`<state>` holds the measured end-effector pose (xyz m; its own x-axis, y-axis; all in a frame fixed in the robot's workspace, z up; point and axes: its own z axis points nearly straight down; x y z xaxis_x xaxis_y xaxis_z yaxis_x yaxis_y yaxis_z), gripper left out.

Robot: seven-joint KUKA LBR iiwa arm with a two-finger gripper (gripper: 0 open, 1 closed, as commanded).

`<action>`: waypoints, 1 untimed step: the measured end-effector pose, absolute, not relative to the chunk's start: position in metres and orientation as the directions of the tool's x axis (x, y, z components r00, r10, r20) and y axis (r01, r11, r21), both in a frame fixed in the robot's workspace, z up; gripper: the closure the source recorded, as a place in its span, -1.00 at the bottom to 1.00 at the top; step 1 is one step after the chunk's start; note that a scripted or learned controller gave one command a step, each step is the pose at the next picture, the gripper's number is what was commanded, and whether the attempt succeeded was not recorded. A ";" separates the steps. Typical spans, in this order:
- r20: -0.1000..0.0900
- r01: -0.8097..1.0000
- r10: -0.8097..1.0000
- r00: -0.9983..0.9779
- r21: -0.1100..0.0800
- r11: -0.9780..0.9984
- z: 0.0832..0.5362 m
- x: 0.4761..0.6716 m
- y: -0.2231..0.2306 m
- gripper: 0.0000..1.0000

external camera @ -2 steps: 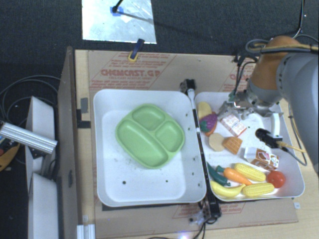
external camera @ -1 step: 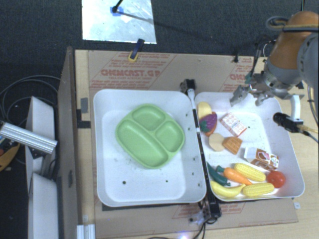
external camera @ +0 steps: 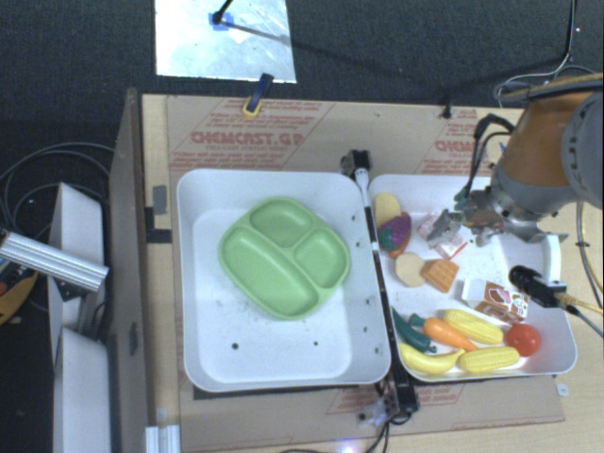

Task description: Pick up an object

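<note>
The right white bin [external camera: 566, 355] holds several toy foods. A purple and yellow piece [external camera: 394, 231] lies at its left wall, with a beige round biscuit [external camera: 409, 270] and an orange waffle square [external camera: 440, 275] just below it. Along the front lie a carrot [external camera: 442, 332], two corn cobs [external camera: 474, 326] [external camera: 488, 357], a banana [external camera: 423, 362], a red tomato [external camera: 525, 339] and a small white and brown carton [external camera: 500, 300]. My gripper [external camera: 445, 227] hangs low over the bin's middle, right of the purple piece and just above the waffle square. Nothing is visibly held in it.
The left white bin [external camera: 203, 281] carries a green divided plate [external camera: 284, 256]. A black divider rail [external camera: 373, 253] runs between the bins. The grey arm with its orange band [external camera: 543, 144] covers the right bin's back right corner. Cables lie off the bench at the left.
</note>
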<state>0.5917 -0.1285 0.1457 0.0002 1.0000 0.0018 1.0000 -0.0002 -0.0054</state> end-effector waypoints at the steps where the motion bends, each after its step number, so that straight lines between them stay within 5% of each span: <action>1: 0.001 1.000 1.000 -0.001 -0.003 0.001 0.081 0.581 -0.121 -1.00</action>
